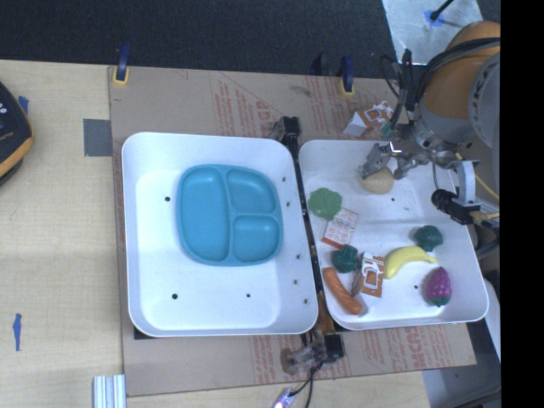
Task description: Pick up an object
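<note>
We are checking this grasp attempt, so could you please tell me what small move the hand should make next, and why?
Probably a short, straight descent. The hand sits at the far edge of the right bin, right over the beige lump, which lies on the bin floor apart from the other toys. Whether anything is gripped cannot be told, so lifting seems premature.

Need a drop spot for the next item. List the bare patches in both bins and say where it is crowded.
Left bin: bare floor along the front and left of the blue divided plate. Right bin: a bare strip between the beige lump under the gripper and the banana. Crowded at its front left, around the carrot and packets.
</note>
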`<state>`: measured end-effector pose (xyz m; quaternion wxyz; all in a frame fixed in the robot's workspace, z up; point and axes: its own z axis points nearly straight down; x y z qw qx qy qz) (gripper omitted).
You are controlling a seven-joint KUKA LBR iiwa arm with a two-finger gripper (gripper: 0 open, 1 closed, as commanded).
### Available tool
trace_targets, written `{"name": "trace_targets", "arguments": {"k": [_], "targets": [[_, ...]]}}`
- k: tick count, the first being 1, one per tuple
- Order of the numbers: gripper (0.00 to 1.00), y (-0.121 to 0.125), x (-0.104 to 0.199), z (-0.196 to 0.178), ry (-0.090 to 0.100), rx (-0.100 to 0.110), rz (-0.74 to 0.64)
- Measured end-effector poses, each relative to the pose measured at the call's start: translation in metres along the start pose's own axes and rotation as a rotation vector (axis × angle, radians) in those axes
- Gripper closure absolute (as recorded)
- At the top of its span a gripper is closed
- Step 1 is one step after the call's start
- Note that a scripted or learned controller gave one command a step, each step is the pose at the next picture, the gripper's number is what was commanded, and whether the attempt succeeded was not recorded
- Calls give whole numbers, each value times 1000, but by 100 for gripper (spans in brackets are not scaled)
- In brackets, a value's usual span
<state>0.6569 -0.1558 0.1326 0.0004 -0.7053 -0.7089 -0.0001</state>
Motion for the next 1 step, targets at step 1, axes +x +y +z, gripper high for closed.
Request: {"name": "trace_targets", "arguments": {"k": [1], "targets": [[100, -1, 39, -9, 1, 5, -1]]}}
